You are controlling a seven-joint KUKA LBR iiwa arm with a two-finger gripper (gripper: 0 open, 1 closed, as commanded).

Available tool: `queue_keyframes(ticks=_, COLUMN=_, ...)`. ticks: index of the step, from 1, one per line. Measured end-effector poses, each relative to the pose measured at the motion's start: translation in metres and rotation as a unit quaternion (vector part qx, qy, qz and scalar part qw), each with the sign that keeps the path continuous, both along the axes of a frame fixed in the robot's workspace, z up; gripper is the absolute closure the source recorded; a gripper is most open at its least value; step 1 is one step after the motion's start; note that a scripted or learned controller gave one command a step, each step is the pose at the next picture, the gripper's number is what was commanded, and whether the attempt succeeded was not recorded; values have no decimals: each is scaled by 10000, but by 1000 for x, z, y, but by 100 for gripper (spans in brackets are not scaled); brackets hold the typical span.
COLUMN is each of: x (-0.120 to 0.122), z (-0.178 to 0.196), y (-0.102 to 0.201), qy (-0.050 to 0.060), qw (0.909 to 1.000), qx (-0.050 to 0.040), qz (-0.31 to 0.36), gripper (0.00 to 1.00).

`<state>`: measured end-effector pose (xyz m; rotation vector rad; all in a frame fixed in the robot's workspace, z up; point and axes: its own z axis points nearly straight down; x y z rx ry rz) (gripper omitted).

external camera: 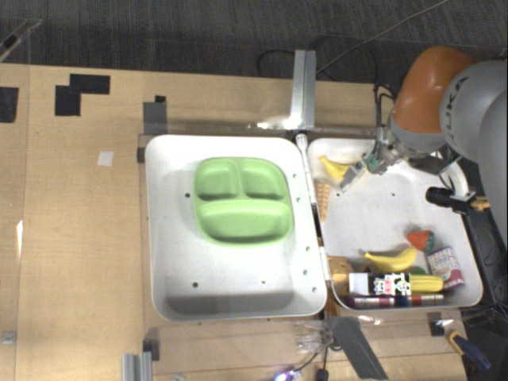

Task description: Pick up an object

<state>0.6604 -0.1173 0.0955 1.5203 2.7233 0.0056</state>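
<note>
Camera view, looking down at a slant on the wooden desk (pixel 71 236) with two white bins side by side. Left bin (pixel 171 284) holds a green divided plate (pixel 240 199), lying flat near its middle. Right bin (pixel 373 228): arm comes in from the right, orange band above the wrist, claw (pixel 355 172) low over the bin's far left corner. Claw tip sits just beside a yellow banana-shaped piece (pixel 333 166) in that corner; touching or not, cannot tell. Whether the claw is open or closed, cannot tell either; too small and blurred. Along the near wall of the right bin lies a cluster: a second yellow banana (pixel 390 259), a red strawberry-like toy (pixel 421 239), a small printed box (pixel 444 265), markers and other bits packed close together
</note>
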Motion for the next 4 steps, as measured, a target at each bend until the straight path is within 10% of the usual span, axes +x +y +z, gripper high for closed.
queue_keyframes(ticks=1, x=1, z=9, y=7, qy=0, qw=10000, qx=40, qz=28, gripper=100)
queue_keyframes(ticks=2, x=1, z=9, y=7, qy=-1, qw=10000, qx=41, qz=28, gripper=0)
queue_keyframes(ticks=3, x=1, z=9, y=7, qy=-1, qw=10000, qx=41, qz=28, gripper=0)
queue_keyframes(ticks=4, x=3, z=21, y=7, qy=-36, qw=10000, qx=39, qz=28, gripper=100)
